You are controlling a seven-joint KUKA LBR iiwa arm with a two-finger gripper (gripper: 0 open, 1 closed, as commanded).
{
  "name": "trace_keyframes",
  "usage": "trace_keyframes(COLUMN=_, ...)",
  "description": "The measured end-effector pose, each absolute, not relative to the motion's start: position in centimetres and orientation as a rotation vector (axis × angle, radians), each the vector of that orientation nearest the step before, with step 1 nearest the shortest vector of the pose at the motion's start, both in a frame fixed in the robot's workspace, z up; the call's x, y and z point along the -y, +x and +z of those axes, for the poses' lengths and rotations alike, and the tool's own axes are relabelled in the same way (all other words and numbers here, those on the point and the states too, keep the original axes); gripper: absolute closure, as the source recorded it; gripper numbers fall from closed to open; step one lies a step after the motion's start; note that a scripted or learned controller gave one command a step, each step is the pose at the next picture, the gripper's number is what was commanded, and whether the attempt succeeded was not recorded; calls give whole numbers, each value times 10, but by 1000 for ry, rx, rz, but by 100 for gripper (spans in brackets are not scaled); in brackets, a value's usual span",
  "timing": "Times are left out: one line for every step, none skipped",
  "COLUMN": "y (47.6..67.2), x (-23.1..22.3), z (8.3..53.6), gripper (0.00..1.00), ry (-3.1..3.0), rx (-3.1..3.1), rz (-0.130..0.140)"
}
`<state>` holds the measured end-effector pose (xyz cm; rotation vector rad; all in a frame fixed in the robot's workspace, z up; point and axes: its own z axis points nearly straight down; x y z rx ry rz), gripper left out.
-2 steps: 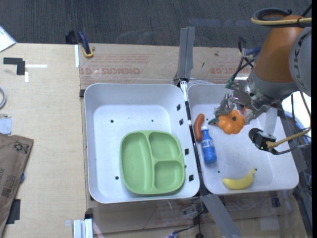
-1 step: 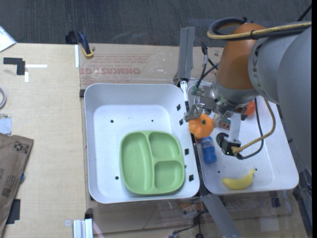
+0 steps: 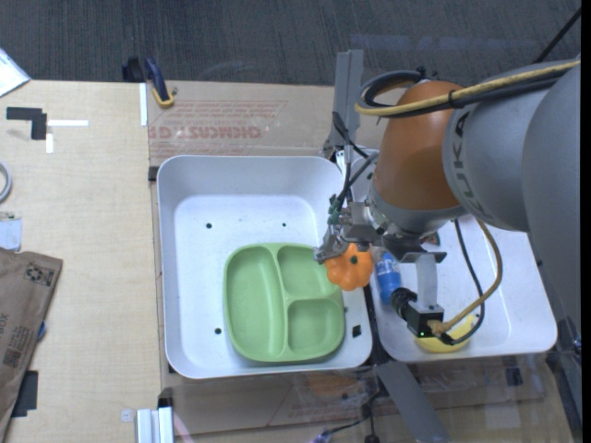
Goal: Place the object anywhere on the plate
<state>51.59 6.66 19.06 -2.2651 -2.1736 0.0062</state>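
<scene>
risk lies at the plate's right rim: the orange object hangs at the gripper, right over the edge of the green divided plate in the left bin. whether the jaws pinch it or just sit above it, i cannot tell. released here, it would probably strike the raised rim and roll off onto the bin floor or toward the wall between bins. a weak hold could drop it early too.
</scene>
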Motion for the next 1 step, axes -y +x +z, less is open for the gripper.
trace_keyframes(y=504, x=-115, z=148, gripper=100, ry=-2387, rx=2039, rz=10)
